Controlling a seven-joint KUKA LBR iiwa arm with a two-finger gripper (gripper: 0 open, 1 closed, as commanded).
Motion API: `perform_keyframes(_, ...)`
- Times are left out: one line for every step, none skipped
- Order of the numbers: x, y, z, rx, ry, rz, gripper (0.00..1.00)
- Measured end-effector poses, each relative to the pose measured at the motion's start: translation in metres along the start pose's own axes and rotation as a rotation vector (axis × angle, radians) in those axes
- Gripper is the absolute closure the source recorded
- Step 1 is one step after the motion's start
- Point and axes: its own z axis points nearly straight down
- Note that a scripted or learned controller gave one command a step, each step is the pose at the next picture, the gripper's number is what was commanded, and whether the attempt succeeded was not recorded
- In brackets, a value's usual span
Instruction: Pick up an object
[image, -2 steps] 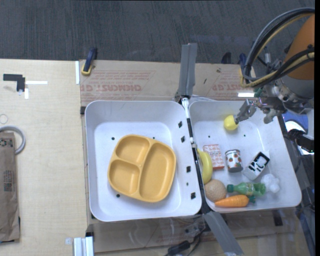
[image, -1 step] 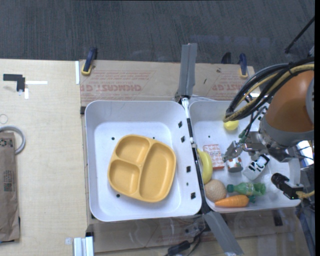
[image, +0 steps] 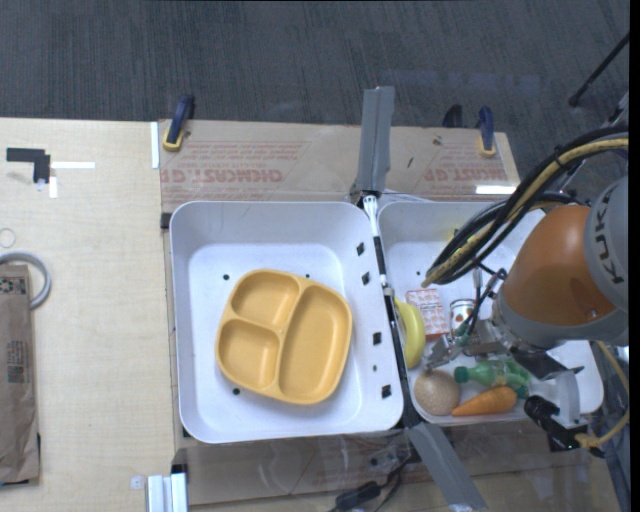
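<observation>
The right bin (image: 440, 225) holds several small items along its near left side. A yellow banana-shaped piece (image: 410, 332) lies against the left wall, with a red and white packet (image: 433, 314) beside it. A round tan ball like a potato (image: 435, 392), an orange carrot (image: 486, 402) and a green item (image: 494, 375) lie near the front edge. My gripper (image: 452, 347) is low in this bin, just above the tan ball and left of the green item, below the packet. The arm's orange band (image: 555, 270) hides the bin's right half.
The left bin (image: 190, 300) holds a yellow divided plate (image: 285, 335). A grey divider post (image: 376, 140) rises between the bins at the back. Black and yellow cables (image: 500, 225) arc over the right bin. A brown paper bag (image: 15, 370) lies on the bench at far left.
</observation>
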Motion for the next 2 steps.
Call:
perform_keyframes(-0.02,-0.003,-0.091,0.002,-0.001,0.323,0.0)
perform_keyframes(-0.006,0.004,0.001,0.002,0.0,0.418,0.0)
